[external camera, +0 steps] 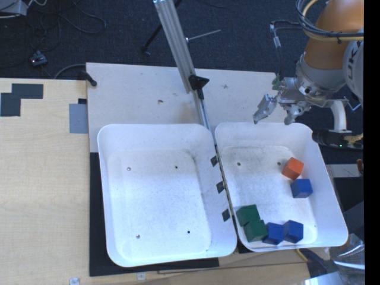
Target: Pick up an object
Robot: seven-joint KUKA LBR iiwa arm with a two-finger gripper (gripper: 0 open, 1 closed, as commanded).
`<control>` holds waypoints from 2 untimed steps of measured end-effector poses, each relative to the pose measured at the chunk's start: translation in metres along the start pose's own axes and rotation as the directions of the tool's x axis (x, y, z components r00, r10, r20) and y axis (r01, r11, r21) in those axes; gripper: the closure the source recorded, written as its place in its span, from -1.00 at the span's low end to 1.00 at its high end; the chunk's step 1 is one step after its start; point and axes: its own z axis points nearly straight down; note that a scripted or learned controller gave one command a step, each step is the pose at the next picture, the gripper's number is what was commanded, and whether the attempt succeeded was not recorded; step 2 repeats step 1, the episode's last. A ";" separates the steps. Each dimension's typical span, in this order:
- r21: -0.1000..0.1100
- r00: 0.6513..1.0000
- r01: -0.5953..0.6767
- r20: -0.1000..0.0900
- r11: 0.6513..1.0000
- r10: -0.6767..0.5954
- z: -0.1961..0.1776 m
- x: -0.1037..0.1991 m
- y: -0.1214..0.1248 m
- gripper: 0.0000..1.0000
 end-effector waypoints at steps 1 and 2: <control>0.004 1.000 -0.011 0.001 1.000 0.011 0.036 -0.050 -0.030 -1.00; 0.004 1.000 -0.011 0.001 1.000 0.011 0.036 -0.050 -0.030 -1.00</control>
